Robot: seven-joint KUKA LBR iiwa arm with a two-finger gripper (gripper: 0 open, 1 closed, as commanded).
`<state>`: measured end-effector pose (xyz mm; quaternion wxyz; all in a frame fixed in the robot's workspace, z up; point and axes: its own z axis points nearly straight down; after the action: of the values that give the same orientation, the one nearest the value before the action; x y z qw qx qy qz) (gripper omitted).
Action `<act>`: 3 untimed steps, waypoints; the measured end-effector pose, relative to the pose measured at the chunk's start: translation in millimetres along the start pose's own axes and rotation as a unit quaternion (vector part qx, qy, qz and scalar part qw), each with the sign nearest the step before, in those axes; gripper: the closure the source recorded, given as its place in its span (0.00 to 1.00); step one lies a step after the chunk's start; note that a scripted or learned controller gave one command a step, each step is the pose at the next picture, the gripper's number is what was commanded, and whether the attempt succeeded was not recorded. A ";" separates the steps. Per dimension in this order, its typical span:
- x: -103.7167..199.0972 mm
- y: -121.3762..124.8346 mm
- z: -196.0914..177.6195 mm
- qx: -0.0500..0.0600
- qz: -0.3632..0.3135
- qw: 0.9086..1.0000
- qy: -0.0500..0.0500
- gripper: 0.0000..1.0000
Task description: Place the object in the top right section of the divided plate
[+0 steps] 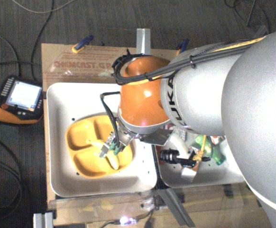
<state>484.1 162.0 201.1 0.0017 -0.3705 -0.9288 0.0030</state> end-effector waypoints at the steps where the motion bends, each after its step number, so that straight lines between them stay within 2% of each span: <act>1: 0.2 0.1 0.0 0.000 0.000 1.000 0.000 0.00; 2: 25.3 46.1 82.9 -0.016 0.106 0.994 -0.004 0.00; 3: 27.9 45.1 91.7 -0.027 0.298 0.954 0.002 0.00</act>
<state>494.5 213.5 109.2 -0.0071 -0.6300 -0.7762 -0.0227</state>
